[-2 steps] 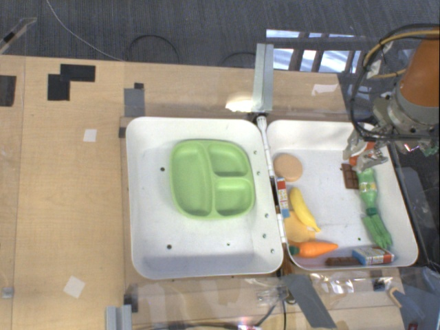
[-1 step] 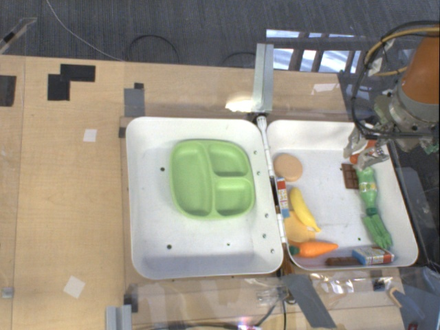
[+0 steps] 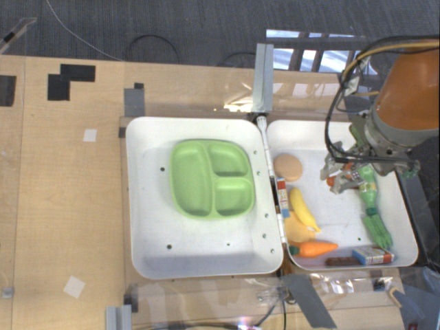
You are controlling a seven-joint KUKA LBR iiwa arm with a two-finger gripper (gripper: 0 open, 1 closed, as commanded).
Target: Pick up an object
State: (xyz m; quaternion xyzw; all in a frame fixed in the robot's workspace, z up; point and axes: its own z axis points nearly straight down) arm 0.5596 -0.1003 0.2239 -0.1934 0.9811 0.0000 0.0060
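My gripper [image 3: 346, 177] hangs low over the middle of the right bin [image 3: 313, 137], under the orange-banded wrist [image 3: 411, 91]. Just to its right lies a green bottle [image 3: 368, 189], with a dark green cucumber-like piece [image 3: 378, 229] below that. A tan round bun [image 3: 288, 167] sits to the gripper's left. A yellow banana [image 3: 303, 208] lies below the bun, and an orange carrot [image 3: 317, 249] rests at the bin's front. The gripper's own body hides what is beneath it.
The left bin [image 3: 148, 253] holds a green divided plate [image 3: 210, 178]. A small blue and orange box [image 3: 372, 256] and a dark bar [image 3: 339, 260] lie along the right bin's front wall. A thin red and white stick [image 3: 280, 196] lies by the divider.
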